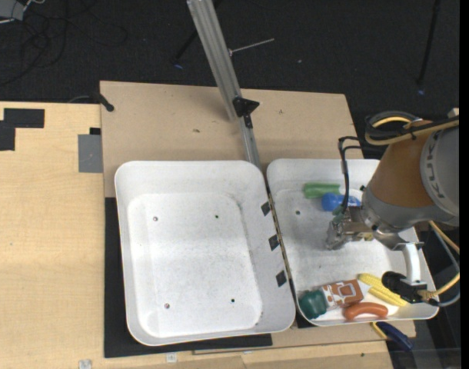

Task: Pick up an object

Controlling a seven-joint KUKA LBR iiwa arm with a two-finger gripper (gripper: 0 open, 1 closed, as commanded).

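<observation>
While the gripper (336, 235) hangs low over the right bin (315, 271), finger state cannot be told. Nearest item: blue object (332, 202), just beyond the tips; green object (320, 190) touches it, long axis crosswise. Others lie well nearer the camera.

We count two shallow white plastic bins, the left bin (142, 198) and the right bin (284, 177), set side by side. In the right one we count six small things: one green cylindrical piece (320, 190), one blue piece (332, 202), one dark green rounded piece (313, 304), one brown and white packet (344, 291), one orange loop-shaped piece (365, 311) and one yellow piece (379, 286). We see one grey arm (407, 183).
</observation>
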